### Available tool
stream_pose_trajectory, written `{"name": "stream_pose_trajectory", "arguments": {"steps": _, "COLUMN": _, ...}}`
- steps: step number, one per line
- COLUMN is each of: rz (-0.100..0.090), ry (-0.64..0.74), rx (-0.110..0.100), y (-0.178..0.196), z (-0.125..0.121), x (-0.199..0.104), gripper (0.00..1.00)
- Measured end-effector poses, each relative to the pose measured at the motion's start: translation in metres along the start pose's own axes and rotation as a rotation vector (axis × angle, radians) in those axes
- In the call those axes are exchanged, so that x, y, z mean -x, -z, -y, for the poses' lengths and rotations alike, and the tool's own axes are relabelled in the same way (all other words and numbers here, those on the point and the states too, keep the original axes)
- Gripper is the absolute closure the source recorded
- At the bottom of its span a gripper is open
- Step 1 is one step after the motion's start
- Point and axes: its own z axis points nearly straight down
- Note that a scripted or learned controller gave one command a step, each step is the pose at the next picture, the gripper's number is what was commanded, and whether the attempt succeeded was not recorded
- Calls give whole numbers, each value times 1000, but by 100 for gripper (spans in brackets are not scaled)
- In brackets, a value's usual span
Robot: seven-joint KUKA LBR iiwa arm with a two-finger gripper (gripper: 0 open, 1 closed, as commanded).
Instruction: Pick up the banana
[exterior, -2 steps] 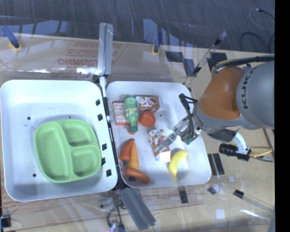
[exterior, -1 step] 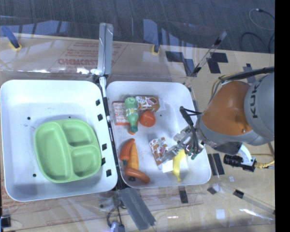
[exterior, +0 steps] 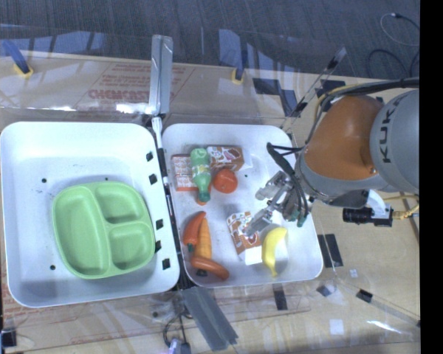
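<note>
— Crowding your right bin's (exterior: pixel 310 268) near-right corner, the banana (exterior: pixel 274 248) lies close to both walls.
— Gripper (exterior: pixel 264 223) hovers just above it; grip unreadable. Bare bin floor lies farther back.

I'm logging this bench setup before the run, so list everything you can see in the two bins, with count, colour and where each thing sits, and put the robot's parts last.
banana: one, yellow, right bin, near the front right corner
snack packet: one, white and brown, right bin, just left of the banana
carrot: one, orange, front left of the right bin
hot dog: one, orange-brown, right bin, front edge, below the carrot
bottle: one, green, back of the right bin
tomato: one, red-orange, right of the bottle
flat packets: two, brown and white, under and beside the bottle
divided plate: one, light green, left bin
bins: two, white, side by side
arm: one, grey with orange band, reaching in from the right
gripper: one, above the banana and snack packet
</note>
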Motion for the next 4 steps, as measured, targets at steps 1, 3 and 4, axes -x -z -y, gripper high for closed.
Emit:
{"name": "stream_pose_trajectory", "arguments": {"steps": 1, "rz": 21, "ry": 52, "rx": 13, "y": -35, "z": 30, "x": -18, "gripper": 0}}
{"name": "stream_pose_trajectory", "arguments": {"steps": 3, "rz": 25, "ry": 141, "rx": 11, "y": -35, "z": 31, "x": -16, "gripper": 0}}
{"name": "stream_pose_trajectory", "arguments": {"steps": 4, "rz": 26, "ry": 192, "rx": 10, "y": -35, "z": 31, "x": -16, "gripper": 0}}
